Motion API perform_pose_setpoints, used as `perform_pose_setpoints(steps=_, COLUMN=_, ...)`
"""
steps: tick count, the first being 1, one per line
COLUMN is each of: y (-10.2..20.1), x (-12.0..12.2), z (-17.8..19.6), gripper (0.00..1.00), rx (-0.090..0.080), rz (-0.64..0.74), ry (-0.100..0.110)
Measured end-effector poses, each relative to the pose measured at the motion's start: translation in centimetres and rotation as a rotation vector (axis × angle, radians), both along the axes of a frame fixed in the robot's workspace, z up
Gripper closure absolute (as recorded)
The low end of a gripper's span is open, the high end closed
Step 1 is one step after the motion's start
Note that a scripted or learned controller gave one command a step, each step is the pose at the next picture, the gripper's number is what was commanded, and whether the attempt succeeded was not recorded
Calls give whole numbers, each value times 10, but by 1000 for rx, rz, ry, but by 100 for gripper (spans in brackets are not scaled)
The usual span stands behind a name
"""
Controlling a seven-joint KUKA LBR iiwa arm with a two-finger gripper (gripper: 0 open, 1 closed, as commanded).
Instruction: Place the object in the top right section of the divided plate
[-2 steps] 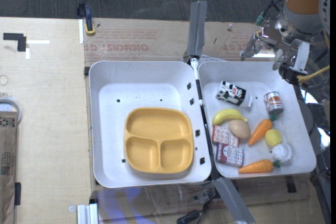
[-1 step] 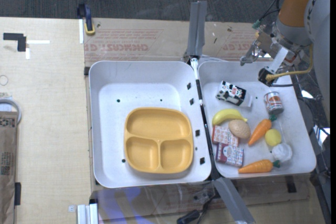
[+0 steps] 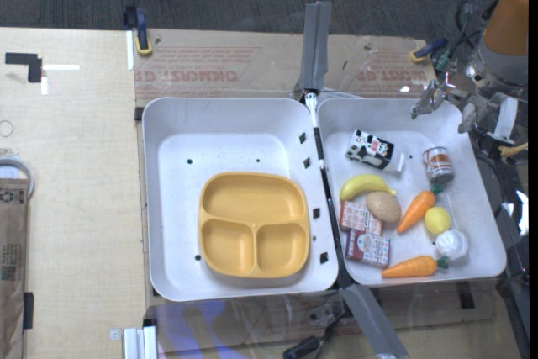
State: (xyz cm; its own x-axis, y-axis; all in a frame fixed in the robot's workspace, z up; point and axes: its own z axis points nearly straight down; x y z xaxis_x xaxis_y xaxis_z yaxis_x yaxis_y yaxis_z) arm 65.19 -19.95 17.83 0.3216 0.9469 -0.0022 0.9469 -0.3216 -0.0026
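Observation:
The yellow divided plate (image 3: 253,224) lies in the left bin (image 3: 172,139), with one wide section at its far side and two smaller ones at its near side; nothing rests in it. My gripper (image 3: 445,110) hangs over the far right corner of the right bin (image 3: 395,124), fingers apart with nothing between them. Below it stands a small can (image 3: 437,164). A black-and-white cow-patterned toy (image 3: 370,149), a banana (image 3: 365,185) and a brown potato (image 3: 382,206) lie further left in that bin.
The right bin also holds two red-and-white cartons (image 3: 363,233), two carrots (image 3: 415,211) (image 3: 411,266), a lemon (image 3: 437,220) and a white garlic bulb (image 3: 451,245). A grey divider post (image 3: 315,46) stands between the bins at the back.

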Motion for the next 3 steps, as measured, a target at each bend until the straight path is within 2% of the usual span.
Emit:
perform_pose_setpoints(steps=1, y=0, x=0, z=9, gripper=100, rx=-1, rz=0, ry=1)
perform_pose_setpoints(steps=2, y=32, x=7, z=82, gripper=100, rx=-1, rz=-482, ry=-1)
perform_pose_setpoints(steps=3, y=49, x=-26, z=55, gripper=100, rx=-3, rz=-1020, ry=2)
